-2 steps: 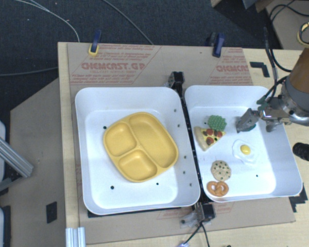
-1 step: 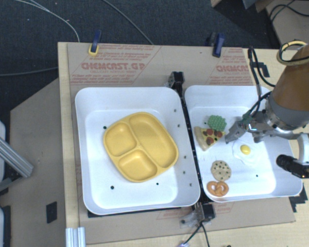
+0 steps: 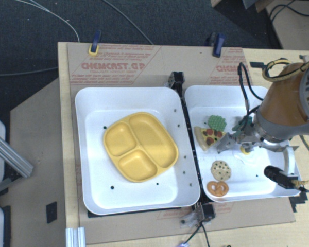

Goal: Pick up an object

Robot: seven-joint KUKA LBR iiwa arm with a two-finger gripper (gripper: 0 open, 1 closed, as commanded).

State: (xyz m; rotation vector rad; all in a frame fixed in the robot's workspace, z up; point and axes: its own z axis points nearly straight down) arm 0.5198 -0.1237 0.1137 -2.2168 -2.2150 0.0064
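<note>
End effector (image 3: 236,139): grey metal assembly at the low end of the KUKA arm (image 3: 283,107), set down inside the right bin (image 3: 206,96), near its middle; whether it is released or clenched cannot be told from this angle, and no item is seen in its grasp. Its tip stands just beside the pizza slice and the green piece; contact with either cannot be confirmed. Right bin contents: one toy pizza slice (image 3: 207,136), yellow with red spots, against the left wall; one green broccoli-like piece (image 3: 216,122) just above it; one chocolate-chip cookie (image 3: 221,170) lower down; one brown pretzel (image 3: 218,189) at the front edge, touching or nearly touching the cookie; one small yellow item (image 3: 245,149), partly hidden under the arm, unidentified. Left bin (image 3: 87,138): one yellow three-compartment plate (image 3: 140,146), lying flat and turned at a slant. Desk (image 3: 72,76): brown protective sheet with red printing, "CHEMCAST GP" legible at upper left, and a partial repeat at upper right. Two clamps on the far edge: one yellow and blue (image 3: 95,43), one blue (image 3: 217,43).
</note>
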